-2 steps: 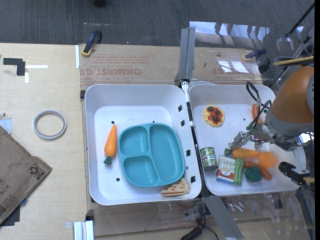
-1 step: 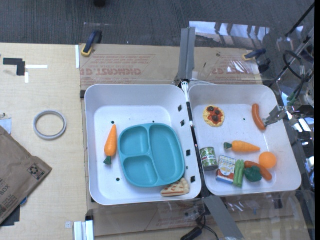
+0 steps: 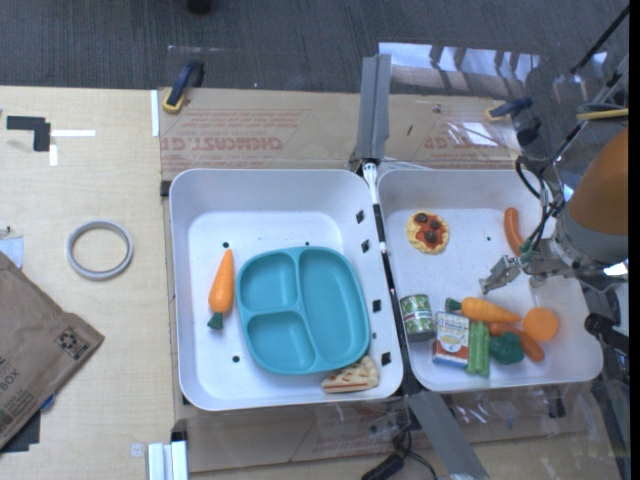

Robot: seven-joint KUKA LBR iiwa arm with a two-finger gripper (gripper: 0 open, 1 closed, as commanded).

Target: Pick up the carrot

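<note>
Two carrots are in sight. One orange carrot [image 3: 221,284] with a green stub lies upright along the left side of the left bin [image 3: 190,268], beside a teal divided plate [image 3: 300,309]. A second carrot [image 3: 489,312] lies across the right bin [image 3: 470,200], among other toy food. My gripper [image 3: 520,271] hangs over the right bin, just above and to the right of that second carrot. Its fingers [image 3: 497,277] are spread apart, open, with nothing between them.
The right bin also holds a small pizza [image 3: 428,232], a sausage [image 3: 513,230], a can [image 3: 417,317], a juice carton [image 3: 452,340], a green vegetable [image 3: 478,351] and an orange [image 3: 541,324]. A waffle piece [image 3: 350,377] sits by the plate. A tape ring [image 3: 99,249] lies on the bench.
</note>
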